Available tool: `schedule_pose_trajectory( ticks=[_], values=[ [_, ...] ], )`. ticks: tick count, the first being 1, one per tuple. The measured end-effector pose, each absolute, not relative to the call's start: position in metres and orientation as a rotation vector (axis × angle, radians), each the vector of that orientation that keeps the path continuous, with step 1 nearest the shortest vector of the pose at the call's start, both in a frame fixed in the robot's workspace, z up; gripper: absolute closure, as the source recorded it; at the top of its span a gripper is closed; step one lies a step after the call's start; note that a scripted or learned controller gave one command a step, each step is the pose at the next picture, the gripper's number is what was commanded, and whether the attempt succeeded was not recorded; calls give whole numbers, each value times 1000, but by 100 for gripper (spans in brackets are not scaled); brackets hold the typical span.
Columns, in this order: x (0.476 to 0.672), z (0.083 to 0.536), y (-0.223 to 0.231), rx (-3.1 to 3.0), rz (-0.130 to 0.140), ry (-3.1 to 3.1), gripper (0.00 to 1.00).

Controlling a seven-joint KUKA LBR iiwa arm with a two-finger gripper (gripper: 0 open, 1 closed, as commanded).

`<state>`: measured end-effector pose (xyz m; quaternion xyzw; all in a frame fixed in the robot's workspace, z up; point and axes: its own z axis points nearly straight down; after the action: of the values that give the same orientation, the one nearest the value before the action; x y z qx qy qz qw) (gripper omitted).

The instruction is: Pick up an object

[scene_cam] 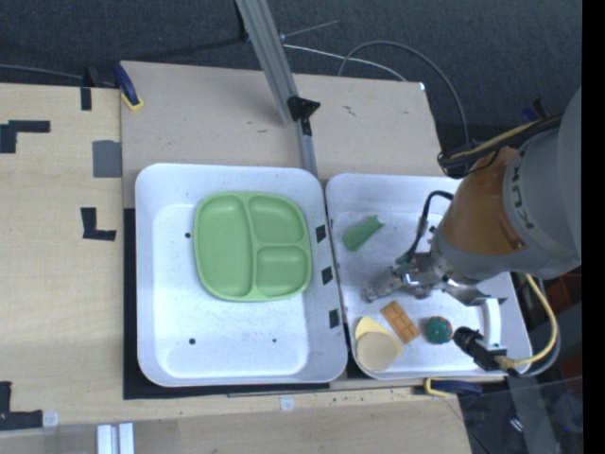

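Observation:
The right bin [378,192] holds a green flat piece [361,232] near its upper left, an orange waffle-like block [400,321], a cream cup-shaped object [375,344] at the front, and a small teal ball with a red spot [437,329]. My gripper [389,286] hangs low over the middle of this bin, just above the orange block and below the green piece. Nothing shows between its fingers. The arm comes in from the right and hides the bin's right side.
The left bin [161,282] carries a green divided plate [253,245] in its upper half. A grey metal bar [269,41] slants down from the top toward the gap between the bins. Wooden bench surface [57,253] lies to the left.

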<state>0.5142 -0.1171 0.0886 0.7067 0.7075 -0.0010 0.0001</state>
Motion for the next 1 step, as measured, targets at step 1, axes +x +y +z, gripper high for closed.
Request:
schedule_pose_trajectory(
  ticks=[1],
  values=[
    [514,100,-116,2221,-2,2226,100]
  ],
)
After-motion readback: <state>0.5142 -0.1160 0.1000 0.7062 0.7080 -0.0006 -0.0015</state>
